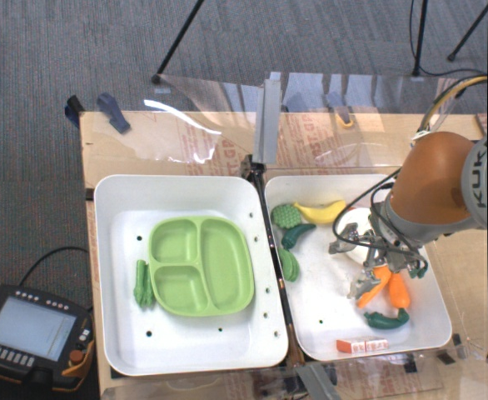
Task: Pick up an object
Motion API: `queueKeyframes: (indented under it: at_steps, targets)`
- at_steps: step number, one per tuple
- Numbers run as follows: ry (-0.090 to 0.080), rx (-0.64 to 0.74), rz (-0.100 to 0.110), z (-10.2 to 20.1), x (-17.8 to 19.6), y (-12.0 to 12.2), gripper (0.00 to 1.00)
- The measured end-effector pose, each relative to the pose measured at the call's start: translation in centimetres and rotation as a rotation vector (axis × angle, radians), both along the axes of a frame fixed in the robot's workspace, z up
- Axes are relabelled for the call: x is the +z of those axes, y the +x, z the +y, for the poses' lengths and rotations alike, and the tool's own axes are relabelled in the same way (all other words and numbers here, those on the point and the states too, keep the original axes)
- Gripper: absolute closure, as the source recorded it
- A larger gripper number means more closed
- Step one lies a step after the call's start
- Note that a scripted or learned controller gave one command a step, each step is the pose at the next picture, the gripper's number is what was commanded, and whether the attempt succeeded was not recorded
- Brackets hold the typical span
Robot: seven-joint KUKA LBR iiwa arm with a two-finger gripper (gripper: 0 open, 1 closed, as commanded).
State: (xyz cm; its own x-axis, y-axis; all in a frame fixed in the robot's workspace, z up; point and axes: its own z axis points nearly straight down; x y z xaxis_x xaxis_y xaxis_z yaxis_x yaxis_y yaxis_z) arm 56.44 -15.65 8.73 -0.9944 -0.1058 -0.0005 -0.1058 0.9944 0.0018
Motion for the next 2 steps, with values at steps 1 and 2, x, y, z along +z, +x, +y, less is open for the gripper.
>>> queueKeyframes:
  at_steps: [1,2]
  targets:
    - [0.002,-0.051,-0.004,8.0,0.1,8.2,0.00]
    - [-0.004,0.016,-0.003,-3.4,0.2,5.4,0.00]
